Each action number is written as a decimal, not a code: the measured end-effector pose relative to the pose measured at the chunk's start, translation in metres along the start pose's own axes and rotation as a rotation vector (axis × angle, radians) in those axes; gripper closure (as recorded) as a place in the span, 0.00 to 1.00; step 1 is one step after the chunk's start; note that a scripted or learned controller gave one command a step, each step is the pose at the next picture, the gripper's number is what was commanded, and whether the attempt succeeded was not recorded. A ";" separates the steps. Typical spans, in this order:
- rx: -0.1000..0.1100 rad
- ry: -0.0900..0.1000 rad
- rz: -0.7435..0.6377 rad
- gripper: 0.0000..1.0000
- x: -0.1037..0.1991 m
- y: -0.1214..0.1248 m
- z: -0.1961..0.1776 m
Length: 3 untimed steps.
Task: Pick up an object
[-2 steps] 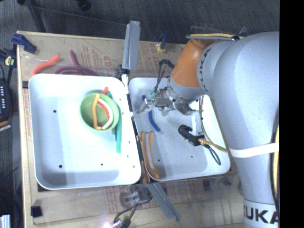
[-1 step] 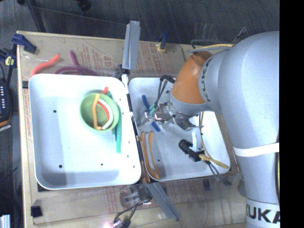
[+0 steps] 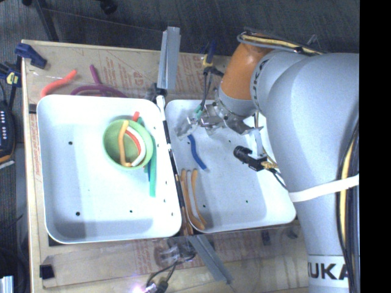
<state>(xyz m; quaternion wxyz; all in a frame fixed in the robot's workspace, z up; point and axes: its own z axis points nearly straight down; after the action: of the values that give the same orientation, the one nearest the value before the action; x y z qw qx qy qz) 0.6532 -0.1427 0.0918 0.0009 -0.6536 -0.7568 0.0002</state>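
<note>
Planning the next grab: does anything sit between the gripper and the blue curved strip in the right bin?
Nothing visible does. The gripper hangs over the right white bin, and the blue curved strip lies just below it in the view on bare bin floor.

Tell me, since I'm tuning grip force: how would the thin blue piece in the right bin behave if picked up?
The blue piece is slender and gently curved, so it probably bends and droops rather than staying stiff. It looks light for its length. Lying flat on the right bin floor, it may slide when nudged.
</note>
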 end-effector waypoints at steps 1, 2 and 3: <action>0.001 -0.002 -0.027 0.00 0.028 -0.047 0.000; 0.000 0.000 -0.024 0.00 0.013 0.006 -0.003; 0.001 0.001 -0.243 0.00 0.017 -0.081 0.000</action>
<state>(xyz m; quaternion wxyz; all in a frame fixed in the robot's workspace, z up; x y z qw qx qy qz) 0.5709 -0.1372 0.0917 0.0016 -0.5570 -0.8305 0.0004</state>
